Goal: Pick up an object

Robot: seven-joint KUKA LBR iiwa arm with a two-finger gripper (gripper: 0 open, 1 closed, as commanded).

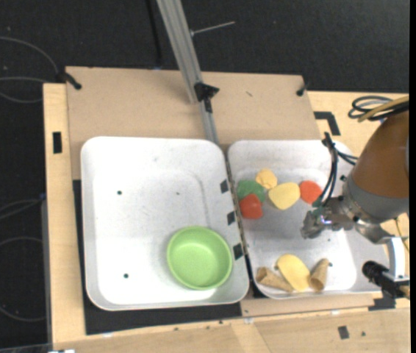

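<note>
Your gripper (312, 225) hangs over bare bin floor, finger state I cannot tell, so descending there likely grabs nothing.

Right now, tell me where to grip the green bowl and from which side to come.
Take the green bowl by its rim, coming straight down with one finger inside and one outside. It sits upright and open in the left bin, too wide to span. The rim's upper-left arc looks safest: bare floor lies there, while the bin's walls crowd the lower and right sides.
</note>
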